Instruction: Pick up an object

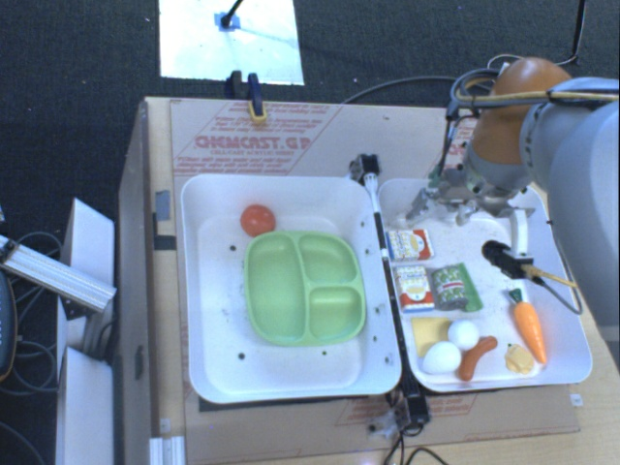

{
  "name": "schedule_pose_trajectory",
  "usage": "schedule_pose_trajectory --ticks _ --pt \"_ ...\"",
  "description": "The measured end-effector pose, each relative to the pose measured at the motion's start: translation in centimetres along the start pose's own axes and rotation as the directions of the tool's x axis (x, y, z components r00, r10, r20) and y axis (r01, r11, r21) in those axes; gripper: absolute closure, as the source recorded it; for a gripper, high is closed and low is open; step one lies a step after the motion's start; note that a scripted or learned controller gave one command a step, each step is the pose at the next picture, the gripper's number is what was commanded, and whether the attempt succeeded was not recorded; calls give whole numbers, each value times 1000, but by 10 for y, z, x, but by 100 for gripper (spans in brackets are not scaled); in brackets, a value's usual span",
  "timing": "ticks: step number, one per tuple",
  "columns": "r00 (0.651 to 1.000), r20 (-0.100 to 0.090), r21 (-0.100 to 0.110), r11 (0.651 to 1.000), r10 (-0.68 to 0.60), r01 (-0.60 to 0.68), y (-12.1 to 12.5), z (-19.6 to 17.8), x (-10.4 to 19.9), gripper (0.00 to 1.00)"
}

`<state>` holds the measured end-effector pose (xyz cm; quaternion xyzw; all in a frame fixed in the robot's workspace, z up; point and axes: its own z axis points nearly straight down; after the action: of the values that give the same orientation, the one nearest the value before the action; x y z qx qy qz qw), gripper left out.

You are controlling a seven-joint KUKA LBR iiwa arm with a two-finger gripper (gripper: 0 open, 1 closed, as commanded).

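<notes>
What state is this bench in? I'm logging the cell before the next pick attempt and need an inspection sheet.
Surface: bench bears a left bin and a right bin, side by side.
Job's things: left bin has a green plate and a red ball. Right bin has two printed cards, green packet, cheese slice, two eggs, sausage and carrot.
Clutter: nothing seen.
Grippers: gripper over the right bin's far end, fingers open, holding nothing.
Cables: black cable behind the bench.
Surroundings: dark carpet, white sheet.
</notes>
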<state>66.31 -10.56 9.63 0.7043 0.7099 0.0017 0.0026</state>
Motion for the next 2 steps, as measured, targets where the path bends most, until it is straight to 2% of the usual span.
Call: schedule_pose_trajectory --ticks 1,2 --pt "1000 -1 3 1000 3 -3 6 11 20 0" --pt "1000 0 0 1000 0 0 7 0 20 100"
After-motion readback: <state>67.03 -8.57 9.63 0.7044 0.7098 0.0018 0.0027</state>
